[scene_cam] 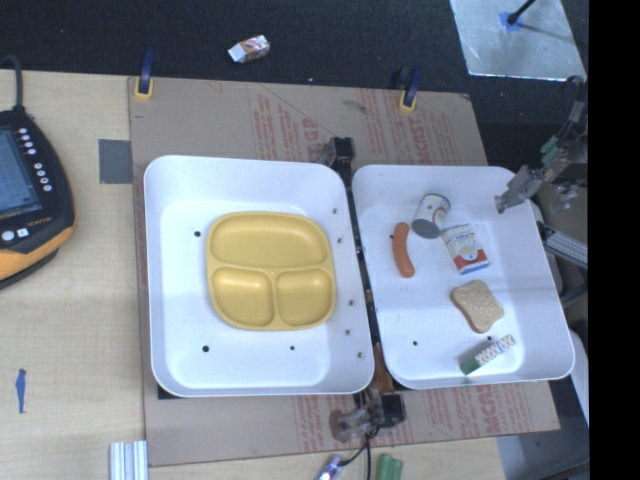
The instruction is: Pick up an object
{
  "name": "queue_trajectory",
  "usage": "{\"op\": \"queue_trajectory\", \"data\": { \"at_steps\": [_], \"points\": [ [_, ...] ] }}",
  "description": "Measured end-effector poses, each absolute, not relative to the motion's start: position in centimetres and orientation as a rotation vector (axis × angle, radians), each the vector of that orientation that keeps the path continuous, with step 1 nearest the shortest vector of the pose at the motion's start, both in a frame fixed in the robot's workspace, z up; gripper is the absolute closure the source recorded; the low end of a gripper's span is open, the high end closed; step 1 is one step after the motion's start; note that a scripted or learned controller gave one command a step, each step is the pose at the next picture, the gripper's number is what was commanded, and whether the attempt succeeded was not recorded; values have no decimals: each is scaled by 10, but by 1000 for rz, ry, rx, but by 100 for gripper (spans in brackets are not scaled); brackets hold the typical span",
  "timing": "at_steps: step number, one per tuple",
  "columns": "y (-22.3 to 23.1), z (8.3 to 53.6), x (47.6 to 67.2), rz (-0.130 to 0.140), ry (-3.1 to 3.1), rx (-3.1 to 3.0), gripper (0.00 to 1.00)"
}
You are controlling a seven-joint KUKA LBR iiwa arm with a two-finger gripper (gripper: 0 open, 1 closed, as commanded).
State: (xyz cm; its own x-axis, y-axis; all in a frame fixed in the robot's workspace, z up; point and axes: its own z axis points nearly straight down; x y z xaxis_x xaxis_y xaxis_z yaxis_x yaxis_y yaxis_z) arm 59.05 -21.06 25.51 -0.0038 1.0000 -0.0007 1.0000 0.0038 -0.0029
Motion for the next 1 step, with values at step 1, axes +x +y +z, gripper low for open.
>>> {"op": "queue_trajectory", "data": {
  "at_steps": [1],
  "points": [
    [-211, 91, 635, 5, -2227, -2213, 0]
  ]
}}
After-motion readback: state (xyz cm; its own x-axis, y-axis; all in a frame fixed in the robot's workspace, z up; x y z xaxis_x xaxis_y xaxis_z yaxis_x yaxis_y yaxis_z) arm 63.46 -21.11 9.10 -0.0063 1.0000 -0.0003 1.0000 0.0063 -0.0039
